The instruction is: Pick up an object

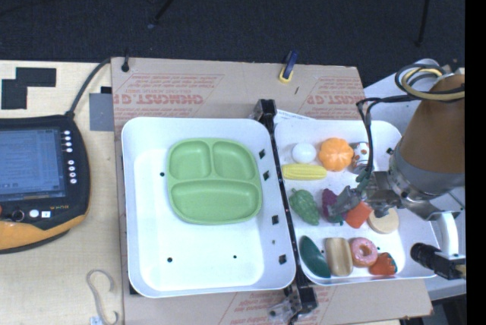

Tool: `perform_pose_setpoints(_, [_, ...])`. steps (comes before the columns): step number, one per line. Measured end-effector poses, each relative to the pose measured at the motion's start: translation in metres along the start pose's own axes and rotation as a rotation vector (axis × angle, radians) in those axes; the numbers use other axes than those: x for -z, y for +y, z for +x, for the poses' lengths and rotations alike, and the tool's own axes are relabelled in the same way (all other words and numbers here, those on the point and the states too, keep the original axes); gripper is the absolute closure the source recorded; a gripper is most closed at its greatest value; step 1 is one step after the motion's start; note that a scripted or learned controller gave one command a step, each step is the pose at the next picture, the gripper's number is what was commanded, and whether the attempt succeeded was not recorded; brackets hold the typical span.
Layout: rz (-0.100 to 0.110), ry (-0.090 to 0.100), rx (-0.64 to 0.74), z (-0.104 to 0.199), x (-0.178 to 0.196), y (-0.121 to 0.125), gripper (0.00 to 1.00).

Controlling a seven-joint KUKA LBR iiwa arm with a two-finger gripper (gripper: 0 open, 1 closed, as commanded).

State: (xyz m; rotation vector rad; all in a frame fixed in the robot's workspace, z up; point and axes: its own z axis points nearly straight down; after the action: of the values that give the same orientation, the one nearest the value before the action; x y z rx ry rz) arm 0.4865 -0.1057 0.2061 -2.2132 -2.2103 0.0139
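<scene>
Camera view: my gripper (355, 198) hangs mid right bin (395, 135), carrot (358, 215) right below it; can't tell its state tbh.

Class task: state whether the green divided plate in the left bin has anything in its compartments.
Empty. All three compartments of the green divided plate show bare green surface, with nothing lying in them.
</scene>
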Motion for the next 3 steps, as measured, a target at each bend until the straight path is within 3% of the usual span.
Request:
perform_pose_setpoints(1, [-0.008,-0.001,0.001,0.000,0.004,0.002,0.00])
perform_pose_setpoints(3, [-0.004,0.000,0.003,0.004,-0.118,0.000,0.00])
